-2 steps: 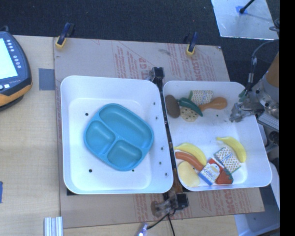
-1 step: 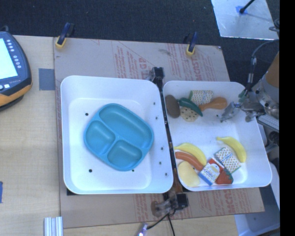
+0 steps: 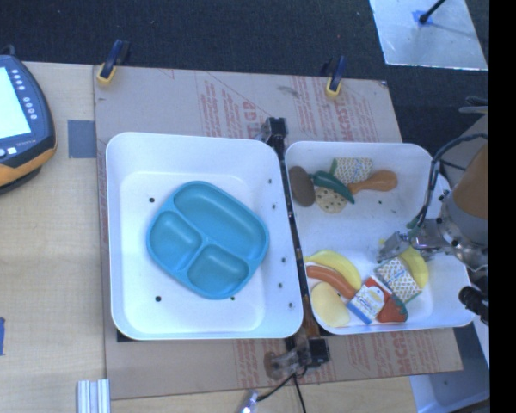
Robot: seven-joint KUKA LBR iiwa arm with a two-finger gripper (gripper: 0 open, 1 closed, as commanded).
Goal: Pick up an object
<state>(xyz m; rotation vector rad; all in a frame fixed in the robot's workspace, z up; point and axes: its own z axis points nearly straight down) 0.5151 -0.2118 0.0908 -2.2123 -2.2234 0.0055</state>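
Note:
The right bin (image 3: pixel 361 155) holds several toy foods. Along its far side lie a brown oval piece (image 3: pixel 301 186), a green piece (image 3: pixel 334 185) over a round cracker (image 3: pixel 329 200), and a tan spoon-shaped piece (image 3: pixel 371 180). Near the front lie a yellow banana-like piece (image 3: pixel 337 265), a red-orange sausage (image 3: pixel 329 280), a pale yellow round (image 3: pixel 327 306), a small red and white carton (image 3: pixel 370 301) and a checkered packet (image 3: pixel 397 277) beside a yellow piece (image 3: pixel 418 268). My gripper (image 3: pixel 399 246) hangs low at the bin's right side, just above the checkered packet. Nothing visibly sits in it.
The left bin (image 3: pixel 120 231) holds a blue divided plate (image 3: pixel 208 239). A tablet-like pendant (image 3: pixel 9 119) lies at the bench's far left. Two clamps (image 3: pixel 110 63) (image 3: pixel 334 76) pin the cardboard at the back. The grey arm (image 3: pixel 464 222) with cables enters over the right bin's right wall.

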